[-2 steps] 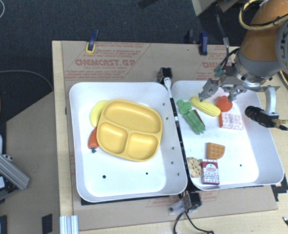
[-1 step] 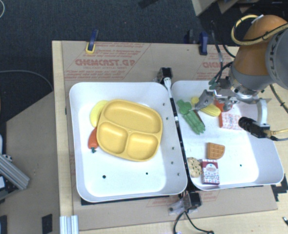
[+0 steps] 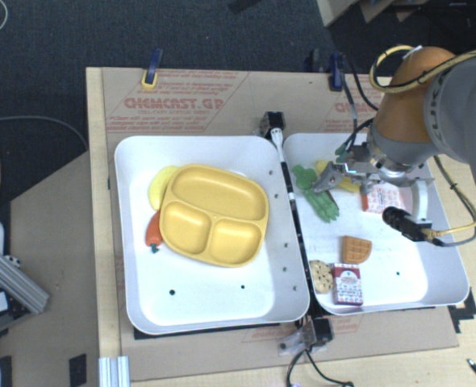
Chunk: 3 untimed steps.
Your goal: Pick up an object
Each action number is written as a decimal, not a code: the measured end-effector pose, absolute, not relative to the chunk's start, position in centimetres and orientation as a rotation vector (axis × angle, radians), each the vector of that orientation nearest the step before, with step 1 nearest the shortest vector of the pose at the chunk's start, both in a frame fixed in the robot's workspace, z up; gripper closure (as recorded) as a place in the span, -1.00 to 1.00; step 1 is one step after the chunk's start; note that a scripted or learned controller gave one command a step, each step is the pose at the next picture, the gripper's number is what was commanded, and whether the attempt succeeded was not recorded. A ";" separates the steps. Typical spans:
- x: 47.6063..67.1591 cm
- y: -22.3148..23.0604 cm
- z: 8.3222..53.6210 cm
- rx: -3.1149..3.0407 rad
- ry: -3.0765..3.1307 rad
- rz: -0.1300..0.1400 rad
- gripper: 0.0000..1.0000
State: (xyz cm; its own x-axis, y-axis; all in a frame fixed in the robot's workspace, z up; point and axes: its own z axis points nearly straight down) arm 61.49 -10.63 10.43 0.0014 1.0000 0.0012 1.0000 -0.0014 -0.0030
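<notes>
— What's nearest in the right bin [image 3: 440, 285]?

— I see a small red box [image 3: 348, 285] and a cookie [image 3: 321, 276] at its seven o'clock corner, with a waffle [image 3: 356, 249] just above.

— And the gripper [image 3: 344, 172]?

— It hangs at eleven o'clock, by the green toy [image 3: 317, 192]. Whether it grasps anything, I cannot tell.

— Left bin [image 3: 198, 309]?

— It carries a yellow divided tray [image 3: 214, 214].

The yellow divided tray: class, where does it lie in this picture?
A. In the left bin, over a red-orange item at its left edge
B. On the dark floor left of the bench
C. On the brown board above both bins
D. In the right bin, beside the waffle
A: the yellow divided tray rests inside the left bin, with a red-orange item poking out from under its left edge.
</notes>
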 end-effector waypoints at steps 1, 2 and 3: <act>61.9 -10.5 9.1 -2.222 -2.223 -0.012 -1.00; 62.1 -10.4 10.4 -2.226 -2.229 -0.022 1.00; 62.3 -10.7 16.8 -2.225 -2.227 -0.006 1.00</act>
